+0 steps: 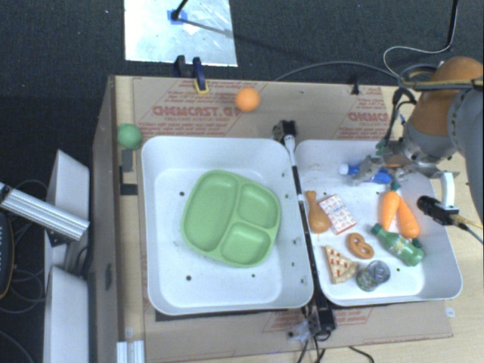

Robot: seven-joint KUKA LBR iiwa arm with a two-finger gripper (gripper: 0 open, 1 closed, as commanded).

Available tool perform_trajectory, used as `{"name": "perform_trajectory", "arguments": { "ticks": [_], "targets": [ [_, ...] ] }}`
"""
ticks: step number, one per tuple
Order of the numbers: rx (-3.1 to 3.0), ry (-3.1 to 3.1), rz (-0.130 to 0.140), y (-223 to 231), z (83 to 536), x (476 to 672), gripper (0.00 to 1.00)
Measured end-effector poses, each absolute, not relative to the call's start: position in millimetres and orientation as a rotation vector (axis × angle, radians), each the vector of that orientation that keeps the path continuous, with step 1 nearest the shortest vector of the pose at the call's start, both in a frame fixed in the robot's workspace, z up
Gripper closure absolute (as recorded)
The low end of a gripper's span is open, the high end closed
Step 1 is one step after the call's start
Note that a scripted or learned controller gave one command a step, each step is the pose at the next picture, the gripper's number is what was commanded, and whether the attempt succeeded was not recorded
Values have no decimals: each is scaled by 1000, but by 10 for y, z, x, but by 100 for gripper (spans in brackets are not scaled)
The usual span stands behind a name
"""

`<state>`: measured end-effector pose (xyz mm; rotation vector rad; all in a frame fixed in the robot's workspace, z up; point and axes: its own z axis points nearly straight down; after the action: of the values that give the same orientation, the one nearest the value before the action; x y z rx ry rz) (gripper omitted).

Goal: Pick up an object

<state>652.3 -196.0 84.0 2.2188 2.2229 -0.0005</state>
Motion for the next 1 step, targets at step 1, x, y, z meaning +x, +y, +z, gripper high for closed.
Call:
{"name": "perform_trajectory", "arguments": {
  "ticks": [1],
  "targets": [
    [2214,2226,0,-1960,955,6531,100]
  ]
}}
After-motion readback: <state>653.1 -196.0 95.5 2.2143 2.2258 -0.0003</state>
